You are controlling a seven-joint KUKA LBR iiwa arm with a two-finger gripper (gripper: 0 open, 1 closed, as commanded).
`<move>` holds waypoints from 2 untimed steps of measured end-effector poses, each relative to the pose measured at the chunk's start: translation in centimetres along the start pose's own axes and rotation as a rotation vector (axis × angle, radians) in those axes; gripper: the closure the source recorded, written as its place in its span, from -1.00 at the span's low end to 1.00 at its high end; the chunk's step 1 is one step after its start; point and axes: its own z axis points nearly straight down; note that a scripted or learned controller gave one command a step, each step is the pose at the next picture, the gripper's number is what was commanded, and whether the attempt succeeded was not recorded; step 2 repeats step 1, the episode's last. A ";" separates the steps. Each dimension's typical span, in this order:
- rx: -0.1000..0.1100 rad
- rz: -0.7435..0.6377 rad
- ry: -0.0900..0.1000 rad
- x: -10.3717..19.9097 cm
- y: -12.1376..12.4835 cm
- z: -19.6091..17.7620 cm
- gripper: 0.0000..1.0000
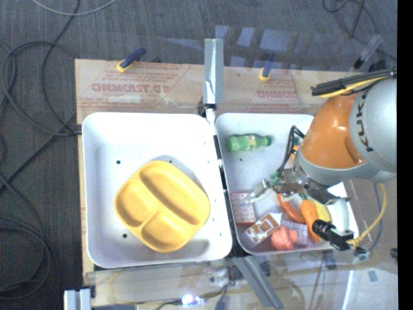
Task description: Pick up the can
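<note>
The can [243, 207], with a red and white label, lies on its side in the right bin [258, 163], close to that bin's left wall. My gripper [273, 186] hangs low over the middle of the right bin, just right of and slightly above the can. Nothing is visibly held in it. The arm's grey and orange wrist covers the bin's right part.
A green bottle [248, 143] lies at the back of the right bin. Near its front lie a brown and white carton [262, 227], a pink-red toy [284, 238] and an orange carrot [308, 213]. The left bin [103, 141] holds a yellow divided plate [162, 205].
</note>
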 end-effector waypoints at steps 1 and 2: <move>-0.005 -0.096 -0.005 1.1 2.8 -27.2 -1.00; -0.005 -0.096 -0.005 1.1 2.8 -27.2 -1.00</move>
